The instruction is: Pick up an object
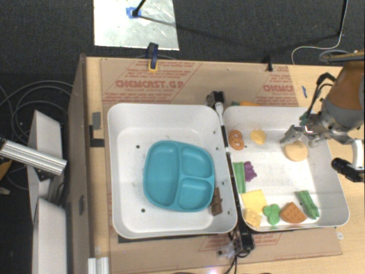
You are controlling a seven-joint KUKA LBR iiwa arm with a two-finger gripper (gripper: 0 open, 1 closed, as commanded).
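My gripper [303, 135] hangs at the right bin's far right part, and its fingers look spread and open with nothing between them. Just below it on the bin floor lies a tan round piece [296, 152], touching or nearly touching the fingertips. Left of that are a small yellow piece [258, 136] and an orange ring-shaped piece [235, 140]. Purple grapes [249, 170] and a long green piece [239, 178] lie by the bin's left wall. A yellow square [255, 200], a green lump [272, 213], an orange waffle [292, 213] and a green pickle [308, 204] lie along the near side.
The left bin [128, 147] holds a teal divided plate [179, 176], with a brown piece [217, 202] at its right edge. The right bin [331, 210] has bare floor in its middle. Cables run over the bench at the far right.
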